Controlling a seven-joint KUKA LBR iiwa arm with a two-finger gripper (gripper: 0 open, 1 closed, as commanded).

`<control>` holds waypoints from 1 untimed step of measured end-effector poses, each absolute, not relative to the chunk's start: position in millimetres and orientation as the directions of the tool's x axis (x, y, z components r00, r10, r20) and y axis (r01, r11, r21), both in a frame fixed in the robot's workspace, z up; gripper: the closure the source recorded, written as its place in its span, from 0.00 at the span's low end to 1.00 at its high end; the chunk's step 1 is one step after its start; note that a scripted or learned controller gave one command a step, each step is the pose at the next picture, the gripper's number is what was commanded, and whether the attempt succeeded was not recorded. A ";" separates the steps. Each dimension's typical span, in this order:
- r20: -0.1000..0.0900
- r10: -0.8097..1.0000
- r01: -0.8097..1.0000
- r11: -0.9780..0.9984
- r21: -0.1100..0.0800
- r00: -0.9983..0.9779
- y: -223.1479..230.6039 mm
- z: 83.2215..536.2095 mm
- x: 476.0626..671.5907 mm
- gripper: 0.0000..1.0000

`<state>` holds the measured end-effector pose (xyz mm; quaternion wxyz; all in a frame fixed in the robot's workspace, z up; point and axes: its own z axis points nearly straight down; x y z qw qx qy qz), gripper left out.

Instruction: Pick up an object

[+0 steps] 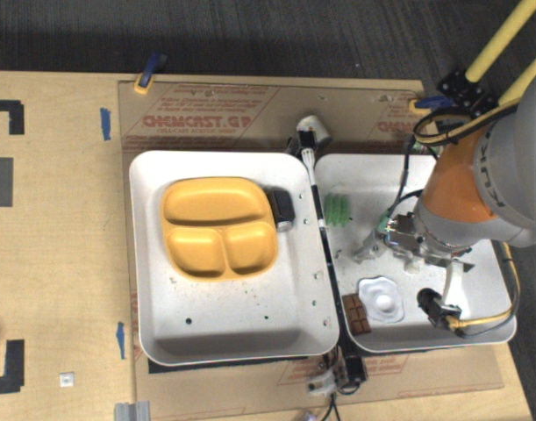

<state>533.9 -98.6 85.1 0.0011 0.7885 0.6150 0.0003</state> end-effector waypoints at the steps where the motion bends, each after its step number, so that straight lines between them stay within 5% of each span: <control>1: -0.002 0.989 0.989 0.146 0.004 -0.146 -105.0 85.3 550.5 0.00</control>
